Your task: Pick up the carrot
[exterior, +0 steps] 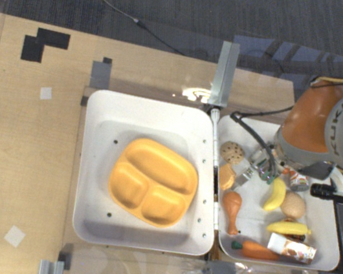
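Look for the carrot (258,251) at the near wall of the right bin (333,255): lying flat, orange body running left to right, green stub at its left end. Touching or nearly touching a white and brown carton (293,249) at its right end; cannot tell which. Just behind that carton, find a small yellow banana (289,228), and behind that a round tan potato (293,206). To the carrot's upper left, note a brown drumstick (232,210) with its thin end pointing down toward the green stub, close but apart. Further back on the left side of the bin, see a tan wedge (225,175) and a speckled cookie (232,152). Near the middle, spot a second banana (275,194) standing on a slant, with a red and white can (296,180) to its right. Above these, find the gripper (263,169) over the back of the bin, well apart from the carrot and holding nothing visible; cannot tell whether spread or closed. In the left bin (90,151), see a yellow divided plate (154,181).
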Robot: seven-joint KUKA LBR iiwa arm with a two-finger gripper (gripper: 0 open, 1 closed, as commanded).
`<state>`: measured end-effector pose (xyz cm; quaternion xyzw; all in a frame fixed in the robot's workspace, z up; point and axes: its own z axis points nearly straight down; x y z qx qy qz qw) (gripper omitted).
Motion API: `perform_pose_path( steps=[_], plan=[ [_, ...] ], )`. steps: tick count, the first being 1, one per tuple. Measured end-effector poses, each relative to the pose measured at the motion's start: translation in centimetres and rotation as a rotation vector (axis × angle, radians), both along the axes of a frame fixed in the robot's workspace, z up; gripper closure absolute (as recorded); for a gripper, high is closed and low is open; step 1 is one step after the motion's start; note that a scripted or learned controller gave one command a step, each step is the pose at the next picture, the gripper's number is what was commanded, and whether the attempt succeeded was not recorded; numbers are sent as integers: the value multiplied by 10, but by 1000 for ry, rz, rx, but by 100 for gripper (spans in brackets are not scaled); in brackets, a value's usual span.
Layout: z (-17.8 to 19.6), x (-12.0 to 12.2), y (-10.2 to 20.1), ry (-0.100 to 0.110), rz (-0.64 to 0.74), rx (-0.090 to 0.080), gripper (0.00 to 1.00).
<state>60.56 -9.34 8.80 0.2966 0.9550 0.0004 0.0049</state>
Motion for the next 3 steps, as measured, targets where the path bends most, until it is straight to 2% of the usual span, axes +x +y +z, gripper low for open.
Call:
perform_pose_path(
  steps=[1,2,3],
  plan=[
    [58,17,-37,-1,-14,0,0],
    [22,-49,-18,-39,-144,-2,0],
    [0,-16,9,-2,-381,6,0]
  ],
)
